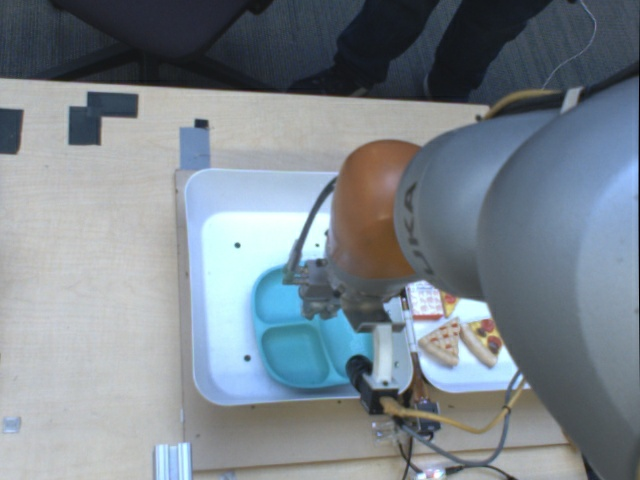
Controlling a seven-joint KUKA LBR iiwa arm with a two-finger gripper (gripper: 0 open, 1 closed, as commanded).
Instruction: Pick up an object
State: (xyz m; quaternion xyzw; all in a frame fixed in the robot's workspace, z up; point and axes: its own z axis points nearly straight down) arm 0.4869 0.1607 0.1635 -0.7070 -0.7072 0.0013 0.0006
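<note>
Turquoise plastic divided tray (pixel 300 343) lies in the left white bin (pixel 215 268), directly beneath and left of the gripper (pixel 322 303), whose grip state cannot be told; it looks light, rigid and smooth, best pinched at a raised rim or divider.

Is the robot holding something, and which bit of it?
It cannot be told. The arm covers its own gripper above the blue tray in the left bin, so any hold is hidden.

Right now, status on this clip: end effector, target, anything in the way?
End effector low over light-blue divided plastic tray in left white bin. No grasp confirmed. Arm's orange band blocks view; toy pizza slices alongside.
</note>
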